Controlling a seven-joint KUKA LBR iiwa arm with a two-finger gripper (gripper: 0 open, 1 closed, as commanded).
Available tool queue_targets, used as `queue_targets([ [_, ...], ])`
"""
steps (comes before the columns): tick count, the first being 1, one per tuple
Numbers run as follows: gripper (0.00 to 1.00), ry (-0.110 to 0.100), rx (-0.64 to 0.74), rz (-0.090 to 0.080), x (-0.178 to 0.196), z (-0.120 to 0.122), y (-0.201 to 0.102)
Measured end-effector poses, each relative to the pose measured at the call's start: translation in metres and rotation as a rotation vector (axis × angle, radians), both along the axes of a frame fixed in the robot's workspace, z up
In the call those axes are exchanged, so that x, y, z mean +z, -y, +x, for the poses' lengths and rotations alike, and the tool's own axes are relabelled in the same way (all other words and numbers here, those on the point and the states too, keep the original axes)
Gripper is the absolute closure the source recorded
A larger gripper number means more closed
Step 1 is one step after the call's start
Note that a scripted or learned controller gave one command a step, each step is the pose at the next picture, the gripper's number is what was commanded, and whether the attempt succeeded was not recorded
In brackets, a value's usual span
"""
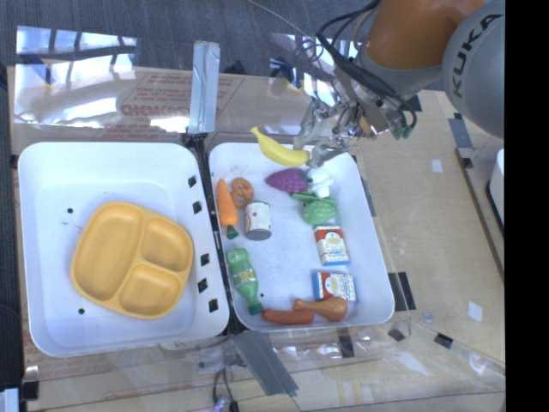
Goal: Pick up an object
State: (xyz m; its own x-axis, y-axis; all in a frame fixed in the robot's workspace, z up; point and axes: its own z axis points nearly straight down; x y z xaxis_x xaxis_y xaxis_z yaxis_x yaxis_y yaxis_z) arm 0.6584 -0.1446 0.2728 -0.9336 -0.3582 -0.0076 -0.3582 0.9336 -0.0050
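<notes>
Bins, two of them, sit side by side on the bench. The left bin [43,178] carries one yellow divided tray [131,258], lying toward its near left corner. The right bin [371,256] carries eleven toy foods: along its left edge one carrot [226,205], one brown round piece [243,190], one small can [257,221] and one green bottle [243,279]; on its near edge one red sausage [288,317] touching one drumstick [324,308]; toward the right edge two small boxes [331,245], one behind the other; in the middle one green vegetable [318,209]; and at the far edge one purple grape bunch [288,179] and one banana [279,149]. The gripper [322,148] hangs at the far right corner of this bin, just beside the banana's right end and above a small white piece [320,178]; its fingers look parted, with nothing between them.
</notes>
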Motion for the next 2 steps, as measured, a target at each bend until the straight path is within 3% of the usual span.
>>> queue_targets([
  [1,1.0,-0.013,-0.09,0.005,-0.097,-0.021,-0.047],
  [2,1.0,-0.004,-0.098,0.002,-0.041,-0.095,-0.047],
])
